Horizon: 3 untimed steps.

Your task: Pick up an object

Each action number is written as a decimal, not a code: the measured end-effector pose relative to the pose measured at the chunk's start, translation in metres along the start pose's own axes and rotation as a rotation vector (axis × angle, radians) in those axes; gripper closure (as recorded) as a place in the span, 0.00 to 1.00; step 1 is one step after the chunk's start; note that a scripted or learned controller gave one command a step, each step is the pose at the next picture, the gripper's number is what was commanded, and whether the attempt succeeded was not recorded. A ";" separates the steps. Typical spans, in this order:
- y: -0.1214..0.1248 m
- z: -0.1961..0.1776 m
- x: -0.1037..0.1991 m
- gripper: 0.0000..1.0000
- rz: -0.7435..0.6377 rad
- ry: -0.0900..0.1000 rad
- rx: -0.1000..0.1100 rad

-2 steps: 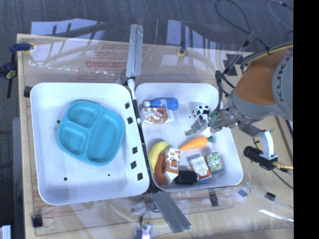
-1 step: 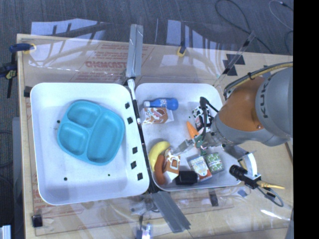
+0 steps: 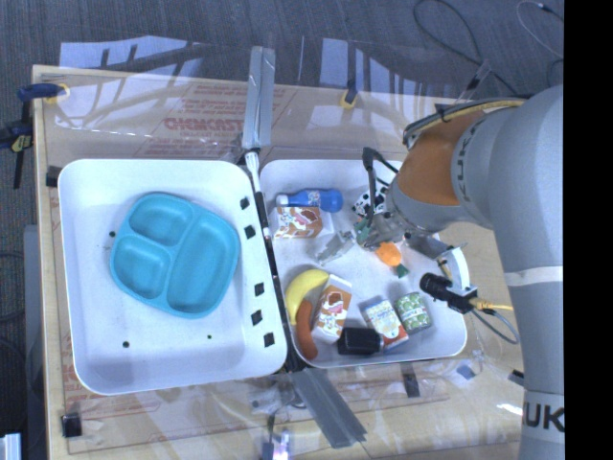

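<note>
Cluttered white right-hand bin (image 3: 450, 338) lies beneath my jaws (image 3: 369, 230), just beside small orange piece (image 3: 388, 254); grip state unclear.

Bulky grey arm (image 3: 522, 209), orange wrist band (image 3: 429, 166)

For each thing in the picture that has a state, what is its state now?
blue divided plate: flat in the left bin, nothing on it.
banana: lying in the right bin beside a snack carton.
blue bottle: on its side, near the right bin's far wall.
gripper: low over the right bin's items.
</note>
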<state>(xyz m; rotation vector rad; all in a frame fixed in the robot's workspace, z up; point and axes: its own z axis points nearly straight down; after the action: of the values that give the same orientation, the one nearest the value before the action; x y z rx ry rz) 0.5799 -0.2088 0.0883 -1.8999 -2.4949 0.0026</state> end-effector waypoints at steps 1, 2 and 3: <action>0.054 -0.031 -0.017 0.00 -0.025 0.005 0.015; 0.034 -0.023 -0.009 0.00 -0.046 0.000 0.002; 0.021 -0.148 -0.008 0.00 -0.099 -0.002 -0.001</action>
<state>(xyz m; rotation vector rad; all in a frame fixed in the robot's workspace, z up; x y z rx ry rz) 0.6026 -0.2109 0.2366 -1.7761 -2.5875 0.0032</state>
